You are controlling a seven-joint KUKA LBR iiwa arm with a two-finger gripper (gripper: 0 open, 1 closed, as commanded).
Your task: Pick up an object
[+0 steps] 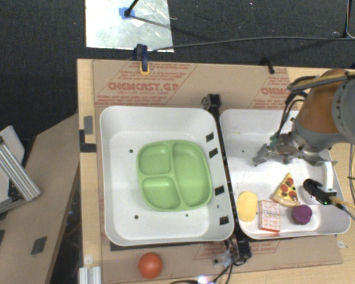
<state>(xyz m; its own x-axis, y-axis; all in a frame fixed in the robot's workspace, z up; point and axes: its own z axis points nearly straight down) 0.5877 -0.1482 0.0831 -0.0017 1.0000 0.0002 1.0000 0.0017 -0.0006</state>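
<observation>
2 shallow white bins sit side by side on a brown cardboard-covered tabletop printed with red lettering. The left white bin holds a pale green plastic plate with 3 compartments, lying flat near the bin's middle.

The grey arm with an orange band reaches in from the right over the right white bin. Its tool is low over the bare middle of that bin's floor, pointing left. Whether the tool is apart or together cannot be told at this angle, and nothing is seen clamped in it.

4 small things lie along the near side of the right bin, apart from the tool. These are a rounded yellow toy at the left, a small red-and-white carton just beside it, a toy pizza slice behind the carton, and a purple ball at the right. The pizza slice is the nearest of them to the tool.

An orange-red ball rests on the tabletop in front of the left bin, outside both bins.
</observation>
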